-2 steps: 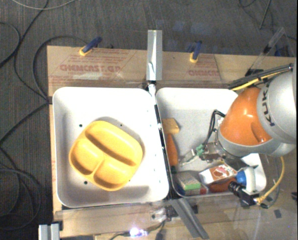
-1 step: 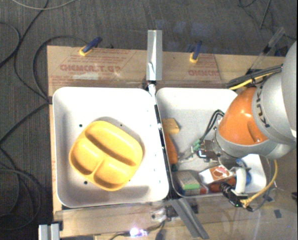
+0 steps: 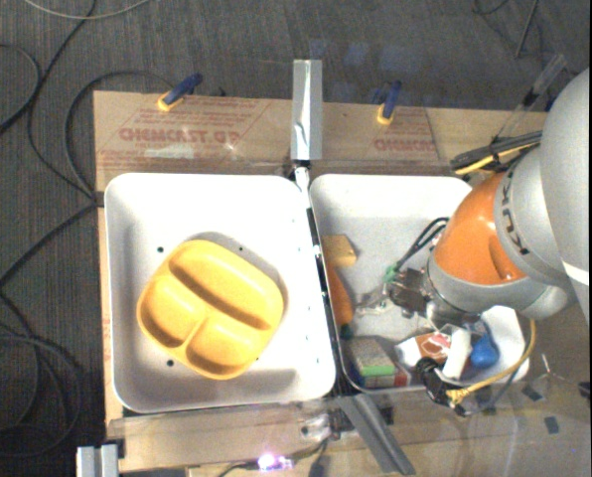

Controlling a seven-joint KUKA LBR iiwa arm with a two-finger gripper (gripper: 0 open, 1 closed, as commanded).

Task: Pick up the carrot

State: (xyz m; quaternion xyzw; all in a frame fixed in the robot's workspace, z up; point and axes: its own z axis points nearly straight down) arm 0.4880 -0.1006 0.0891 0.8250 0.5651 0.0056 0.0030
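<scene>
My gripper [image 3: 407,291] hangs beside the slim orange carrot [image 3: 338,296]; jaw state I cannot tell; carrot looks light, stiff, slick; grip mid-length.

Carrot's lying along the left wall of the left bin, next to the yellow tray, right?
Not quite. The camera view shows the carrot along the left wall of the right bin. The yellow tray sits in the left bin, across the divider.

Two white bins [image 3: 127,266], one yellow tray [image 3: 212,306], one carrot [image 3: 338,294]
</scene>
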